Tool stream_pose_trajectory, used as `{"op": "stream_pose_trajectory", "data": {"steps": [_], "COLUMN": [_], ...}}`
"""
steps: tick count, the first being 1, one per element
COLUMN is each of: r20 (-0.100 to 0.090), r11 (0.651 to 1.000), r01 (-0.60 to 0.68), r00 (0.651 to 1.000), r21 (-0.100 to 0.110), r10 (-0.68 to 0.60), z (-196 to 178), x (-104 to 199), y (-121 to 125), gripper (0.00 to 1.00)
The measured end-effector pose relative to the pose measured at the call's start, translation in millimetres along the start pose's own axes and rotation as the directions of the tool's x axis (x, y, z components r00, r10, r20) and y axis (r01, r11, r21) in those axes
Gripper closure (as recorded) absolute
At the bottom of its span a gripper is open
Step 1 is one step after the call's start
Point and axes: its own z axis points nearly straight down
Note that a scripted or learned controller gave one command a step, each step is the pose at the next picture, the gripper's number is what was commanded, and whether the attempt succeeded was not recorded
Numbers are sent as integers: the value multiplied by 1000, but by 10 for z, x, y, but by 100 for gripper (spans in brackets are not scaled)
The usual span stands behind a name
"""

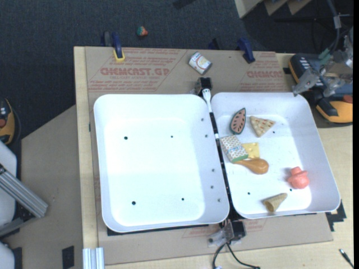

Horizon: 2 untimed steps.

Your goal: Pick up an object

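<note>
two shallow white plastic bins side by side: left bin (112, 116), right bin (314, 122)

in the right bin, six small toy foods, one of each:
- one watermelon slice, red with green rind (238, 121)
- one tan triangular wedge like a pizza slice (261, 125)
- one small patterned white-green packet (231, 148)
- one flat yellow square piece (252, 149)
- one orange-brown drumstick shape (254, 164)
- one pink rounded toy (298, 178)
- one tan cone (275, 202)

so seven, not six

on the board behind the bins: one small white carton (199, 63), two blue clamps (117, 45) (245, 49)

Claw (307, 82) fingers too small to tell, arm (342, 43) cut off at right edge
</note>
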Motion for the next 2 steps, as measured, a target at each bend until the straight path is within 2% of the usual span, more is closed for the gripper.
{"op": "stream_pose_trajectory", "data": {"steps": [1, 2], "r20": [-7, 1], "r11": [1000, 1000], "r01": [10, 1], "r00": [1000, 1000], "r21": [9, -5], "r10": [-10, -1], "z": [1094, 1789], "x": [1141, 1150], "y": [211, -47], "gripper": [0, 0]}}
